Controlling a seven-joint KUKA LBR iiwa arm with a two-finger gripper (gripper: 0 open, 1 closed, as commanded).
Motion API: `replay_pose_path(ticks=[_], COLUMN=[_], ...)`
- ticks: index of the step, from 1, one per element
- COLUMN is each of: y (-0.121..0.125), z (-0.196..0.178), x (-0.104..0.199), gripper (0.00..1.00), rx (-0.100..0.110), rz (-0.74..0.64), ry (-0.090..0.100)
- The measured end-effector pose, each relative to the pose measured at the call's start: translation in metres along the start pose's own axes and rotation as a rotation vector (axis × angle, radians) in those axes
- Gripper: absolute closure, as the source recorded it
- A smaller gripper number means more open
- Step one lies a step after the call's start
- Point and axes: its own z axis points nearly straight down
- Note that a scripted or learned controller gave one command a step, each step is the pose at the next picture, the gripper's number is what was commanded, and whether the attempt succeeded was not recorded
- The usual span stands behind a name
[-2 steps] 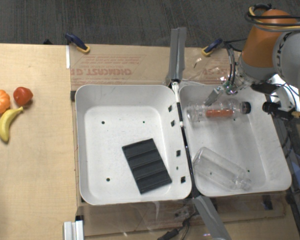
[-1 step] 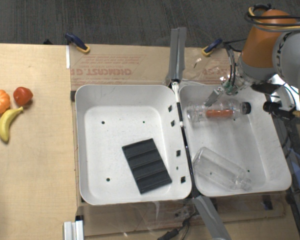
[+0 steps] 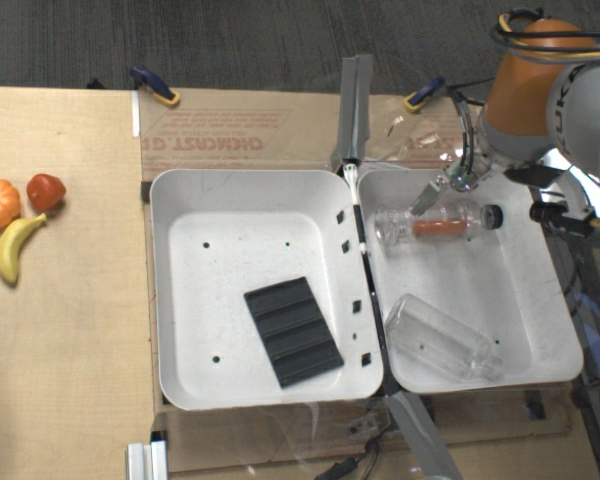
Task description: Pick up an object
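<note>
Object: we see a clear plastic tube with an orange core and black cap [image 3: 442,227] lying in the right white bin [image 3: 540,358], far side.
Gripper [image 3: 464,178]: just above the tube; grip state we cannot tell.
Handling: we judge it light, stiff, slippery; grasp mid-barrel, across its width.

A dark grey carpet [image 3: 230,18] runs along the far side; nearer, a pale wood bench [image 3: 60,368] fills the left, with a brown cardboard sheet [image 3: 240,133] laid flat beside it, its printed lettering reading reversed; two clamps [image 3: 155,85] with blue handles and yellow tips grip the sheet's far edge, one at the left corner and another [image 3: 422,93] toward the right; a grey metal post [image 3: 354,108] stands upright in the middle; the light is even and soft, with faint shadows.
</note>
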Motion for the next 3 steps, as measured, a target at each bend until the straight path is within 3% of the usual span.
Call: replay_pose_path(ticks=[2,3], y=[-0.0039,0.0005], z=[-0.0004,-0.0002], x=[0.003,0.0022], gripper=[0.0,0.0], rx=[-0.01,0.003], rz=[0.003,-0.037], ry=[-0.007,-0.005])
